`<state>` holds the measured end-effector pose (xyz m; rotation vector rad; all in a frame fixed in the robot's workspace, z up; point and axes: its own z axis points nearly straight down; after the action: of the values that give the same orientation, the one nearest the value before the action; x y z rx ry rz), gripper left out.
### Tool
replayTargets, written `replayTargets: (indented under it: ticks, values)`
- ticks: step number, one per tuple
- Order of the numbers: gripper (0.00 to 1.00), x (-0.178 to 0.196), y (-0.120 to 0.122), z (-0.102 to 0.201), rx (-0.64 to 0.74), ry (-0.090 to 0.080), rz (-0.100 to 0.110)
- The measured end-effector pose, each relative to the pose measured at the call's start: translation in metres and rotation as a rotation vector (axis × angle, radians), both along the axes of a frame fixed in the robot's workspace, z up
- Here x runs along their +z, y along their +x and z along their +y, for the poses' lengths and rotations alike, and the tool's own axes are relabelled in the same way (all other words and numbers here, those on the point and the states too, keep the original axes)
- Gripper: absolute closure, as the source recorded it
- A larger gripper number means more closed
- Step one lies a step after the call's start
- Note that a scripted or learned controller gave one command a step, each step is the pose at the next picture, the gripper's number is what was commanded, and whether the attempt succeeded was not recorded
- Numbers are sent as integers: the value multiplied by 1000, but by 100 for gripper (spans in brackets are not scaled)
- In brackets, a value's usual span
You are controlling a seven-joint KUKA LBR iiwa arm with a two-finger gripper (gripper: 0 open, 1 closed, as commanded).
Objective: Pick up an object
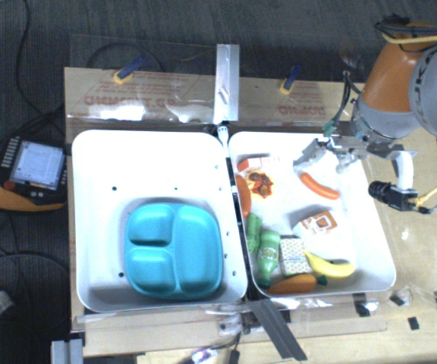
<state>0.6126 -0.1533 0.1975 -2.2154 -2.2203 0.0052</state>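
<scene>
My gripper (326, 160) hangs over the back of the right bin (376, 226), reaching in from the right, its two fingers spread open with nothing between them. Just below it an orange-red sausage (319, 186) lies on the bin floor, apart from the fingers. Further forward sit a small white carton with an orange picture (317, 222), a banana (331, 266), a pale yellow box (293, 255), a green bottle (268, 250) and an orange carrot-like piece (293, 283). A red and white packet (258, 179) lies at the bin's back left.
The left bin (97, 173) holds a blue divided tray (174, 249). A ridge (234, 203) separates the two bins. The grey arm with its orange band (393, 78) stands over the right bin's back right corner. A handheld device (29, 169) lies left of the bench.
</scene>
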Motion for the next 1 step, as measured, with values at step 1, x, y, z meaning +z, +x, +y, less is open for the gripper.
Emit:
replayTargets:
  ticks: [1]
  values:
    - [0, -68, -7, -44, -79, -4, 1]
